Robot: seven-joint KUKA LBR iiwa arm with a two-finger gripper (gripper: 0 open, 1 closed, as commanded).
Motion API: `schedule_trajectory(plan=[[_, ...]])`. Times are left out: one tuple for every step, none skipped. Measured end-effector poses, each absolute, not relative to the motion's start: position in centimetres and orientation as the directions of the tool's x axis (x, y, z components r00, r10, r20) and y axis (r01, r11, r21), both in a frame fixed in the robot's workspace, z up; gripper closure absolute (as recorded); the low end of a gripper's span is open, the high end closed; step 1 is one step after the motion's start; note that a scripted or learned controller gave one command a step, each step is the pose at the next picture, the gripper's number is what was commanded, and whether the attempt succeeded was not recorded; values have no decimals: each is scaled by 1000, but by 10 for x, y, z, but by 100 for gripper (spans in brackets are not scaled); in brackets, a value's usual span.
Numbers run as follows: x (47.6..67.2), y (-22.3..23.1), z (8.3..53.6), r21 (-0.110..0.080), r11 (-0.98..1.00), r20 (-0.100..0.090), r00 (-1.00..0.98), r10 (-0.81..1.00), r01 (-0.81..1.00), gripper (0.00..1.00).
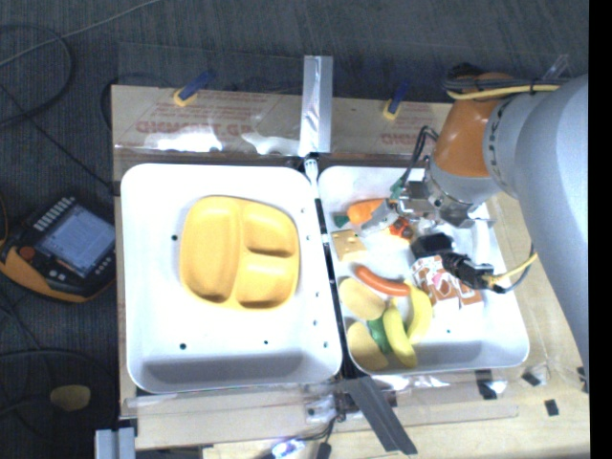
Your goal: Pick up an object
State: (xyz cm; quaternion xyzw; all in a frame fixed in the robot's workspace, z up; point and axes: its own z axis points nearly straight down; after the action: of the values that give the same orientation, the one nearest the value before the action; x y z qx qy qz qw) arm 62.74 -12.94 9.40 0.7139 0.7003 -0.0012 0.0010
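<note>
1. My bench (143, 103) is a pale wooden board, seen from above at a slant.
2. Clear plastic sheeting (229, 113) covers its far end, pinned by a blue clamp (193, 87) and a yellow clamp (395, 106).
3. A silver strip (316, 103) runs upright at the far middle.
4. Dark grey carpet (57, 352) surrounds the bench.
5. A thin pale cable (143, 8) trails across the carpet.
6. An orange-edged handheld controller (59, 247) with a screen lies on the floor, left of the bench.
</note>
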Motion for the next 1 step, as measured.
schedule_trajectory(plan=[[627,-130,101,-6,-20,-1,20,1000,1000,100]])
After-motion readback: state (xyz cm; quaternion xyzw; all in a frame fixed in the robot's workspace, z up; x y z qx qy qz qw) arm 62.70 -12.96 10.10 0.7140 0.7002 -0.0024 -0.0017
